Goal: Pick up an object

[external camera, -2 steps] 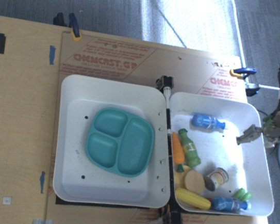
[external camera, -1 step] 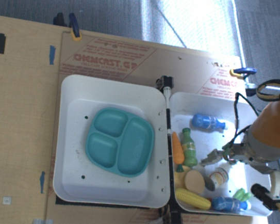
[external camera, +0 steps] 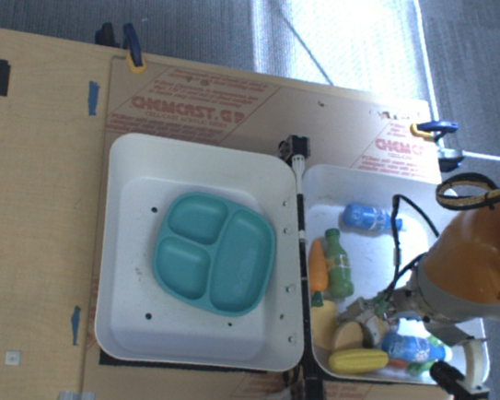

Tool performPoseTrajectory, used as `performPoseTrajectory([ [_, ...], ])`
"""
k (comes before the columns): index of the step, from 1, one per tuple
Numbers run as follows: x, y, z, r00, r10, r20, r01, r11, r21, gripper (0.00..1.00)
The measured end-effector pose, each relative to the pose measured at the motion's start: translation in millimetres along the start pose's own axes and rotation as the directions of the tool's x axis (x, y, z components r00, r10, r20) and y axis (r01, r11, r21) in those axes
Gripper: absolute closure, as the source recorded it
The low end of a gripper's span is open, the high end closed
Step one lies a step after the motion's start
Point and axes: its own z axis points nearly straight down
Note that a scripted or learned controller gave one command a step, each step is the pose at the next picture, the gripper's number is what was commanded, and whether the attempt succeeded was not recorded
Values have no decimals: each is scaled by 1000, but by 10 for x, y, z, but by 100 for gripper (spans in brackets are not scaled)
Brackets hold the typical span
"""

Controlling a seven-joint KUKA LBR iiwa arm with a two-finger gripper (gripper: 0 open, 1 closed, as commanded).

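Objects for picking lie in the right bin [external camera: 327, 183]: a blue bottle [external camera: 365, 218] near the far wall, a green bottle [external camera: 337, 265] and an orange carrot-like piece [external camera: 318, 266] side by side along the left wall, a tan block [external camera: 323, 319] below them, a yellow corn cob [external camera: 357, 360] at the near edge, and a blue-and-white packet [external camera: 412, 347] just right of the corn. The left bin [external camera: 126, 222] holds a teal divided plate [external camera: 215, 253].

Gripper [external camera: 373, 323] sits low in the near part of the right bin, directly above the corn cob and touching or nearly touching a rounded tan item [external camera: 351, 334]. Its state cannot be read from this view; nothing is seen clamped in it.

Handling assessment: the items look like light moulded plastic toys, stiff and smooth-skinned, so liable to slip or roll under a pinch. The corn cob is the closest candidate, just below and slightly left of the gripper. It is best taken across its short width at mid-length, where the sides run nearly parallel; a hold at the tapered ends would likely squeeze it out. The packet appears softer and crinkly, though the arm partly covers it. Crowding with the tan item and packet leaves little room for a clean descent.
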Motion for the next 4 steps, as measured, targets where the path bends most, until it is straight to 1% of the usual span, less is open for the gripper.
performPoseTrajectory([
  [1,-10,36,-119,1000,1,6,-1,1000,-12,100],
  [2,219,39,-981,968,249,0,-249,968,4,100],
  [3,219,38,-981,969,249,0,-249,968,5,0],
  [4,-223,295,-329,995,-95,-2,95,995,4,0],
])
